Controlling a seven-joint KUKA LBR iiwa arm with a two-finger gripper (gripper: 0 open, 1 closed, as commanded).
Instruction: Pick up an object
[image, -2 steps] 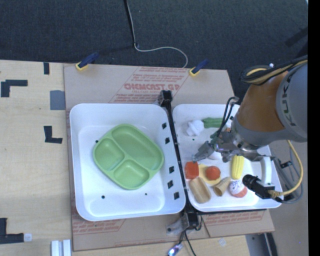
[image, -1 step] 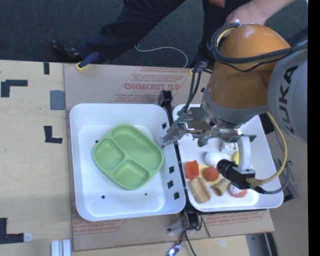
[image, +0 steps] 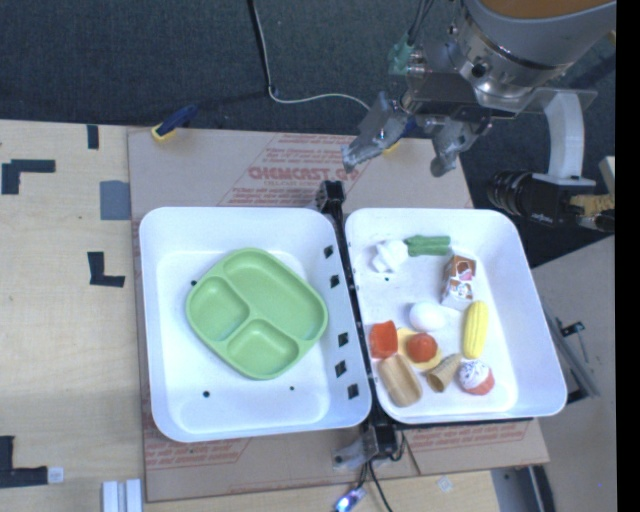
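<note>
The fingers (image: 402, 153) hang spread apart and grasp nothing, above the cardboard behind the two bins, near the top of the divider between them. The toy foods lie in the right bin (image: 520, 300), below and slightly right of the fingers; the nearest are the white piece (image: 388, 257) and the green bean (image: 429, 245), whose long axis runs left to right. The arm leans in from the upper right, with the wrist pointing down and to the left.
</note>
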